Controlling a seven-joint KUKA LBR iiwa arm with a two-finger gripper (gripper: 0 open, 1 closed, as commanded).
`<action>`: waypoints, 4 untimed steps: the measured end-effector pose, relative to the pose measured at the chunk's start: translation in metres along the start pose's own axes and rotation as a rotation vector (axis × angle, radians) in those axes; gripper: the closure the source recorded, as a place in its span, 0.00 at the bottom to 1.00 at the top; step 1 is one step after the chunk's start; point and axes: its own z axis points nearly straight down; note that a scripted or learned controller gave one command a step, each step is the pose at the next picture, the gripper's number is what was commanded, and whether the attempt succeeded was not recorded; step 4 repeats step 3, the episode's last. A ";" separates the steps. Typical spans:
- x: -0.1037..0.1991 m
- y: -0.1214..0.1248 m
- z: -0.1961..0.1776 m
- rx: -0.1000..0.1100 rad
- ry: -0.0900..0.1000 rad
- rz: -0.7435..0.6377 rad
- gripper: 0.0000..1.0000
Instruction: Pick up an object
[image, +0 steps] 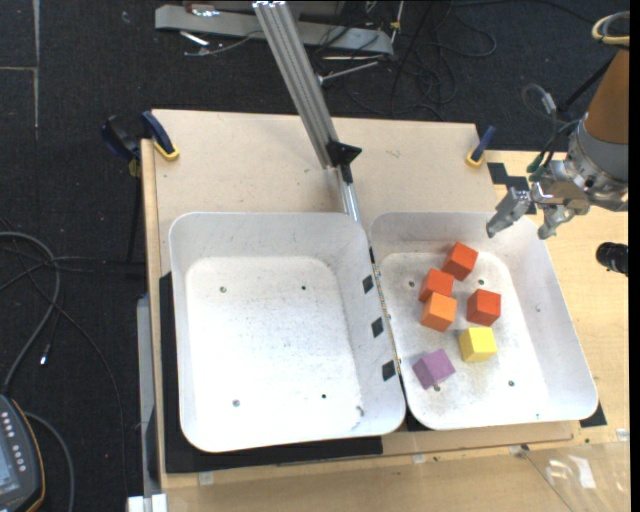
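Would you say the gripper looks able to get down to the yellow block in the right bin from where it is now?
Probably yes. The gripper hangs open above the right bin's far rim, and the yellow block has a gap on every side, with nothing on top.

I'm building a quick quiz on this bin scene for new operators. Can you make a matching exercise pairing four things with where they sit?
Things:
1. purple block
2. yellow block
3. gripper
4. left bin

Places:
A. over the right bin's far right corner
B. nearest the camera among the blocks
C. beside the blocks' bin, holding no blocks
D. just right of and behind the purple block

Pairs: 1-B, 2-D, 3-A, 4-C
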 end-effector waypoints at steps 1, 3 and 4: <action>0.037 0.006 0.097 0.006 0.003 -0.003 0.00; 0.011 0.054 0.111 -0.001 -0.002 0.007 0.00; 0.011 0.054 0.111 -0.001 -0.002 0.007 0.00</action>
